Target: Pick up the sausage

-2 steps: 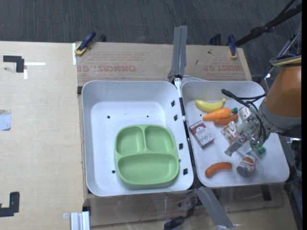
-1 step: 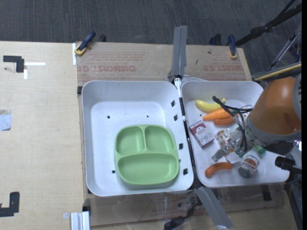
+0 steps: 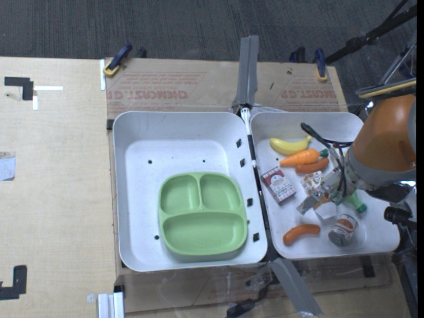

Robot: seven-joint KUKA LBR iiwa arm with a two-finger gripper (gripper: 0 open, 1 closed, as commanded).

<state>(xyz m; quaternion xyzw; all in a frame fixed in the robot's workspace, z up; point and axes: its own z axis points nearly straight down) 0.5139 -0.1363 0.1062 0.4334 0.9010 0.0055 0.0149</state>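
Scanning from the left, the bench (image 3: 53, 177) shows a pale wooden surface with black markers, then a sheet of printed cardboard (image 3: 165, 85) held by blue clamps at its far edge. Dark carpet lies beyond the bench.

The left bin (image 3: 126, 177) contains a green divided plate (image 3: 202, 214) and nothing else. A grey divider strip (image 3: 248, 71) runs between the two bins.

The right bin (image 3: 381, 240) contains the loose items. A banana (image 3: 290, 144) lies at the far side, with a carrot (image 3: 301, 158) just beside it. A small red-and-white carton (image 3: 279, 184) sits nearer the centre. The sausage (image 3: 301, 233), orange-red and slightly curved, lies near the front edge of this bin, apart from the carton and near a small can (image 3: 342, 230) on its right.

The arm (image 3: 387, 141) enters from the right, orange band uppermost. The gripper (image 3: 322, 192) is low among the clutter, above and right of the sausage. Whether its jaws stand apart or together cannot be determined; no item is visibly held.

Task status: the sausage remains on the bin floor, not yet grasped. Judged remaining work: reposition over the sausage, grasp and lift.
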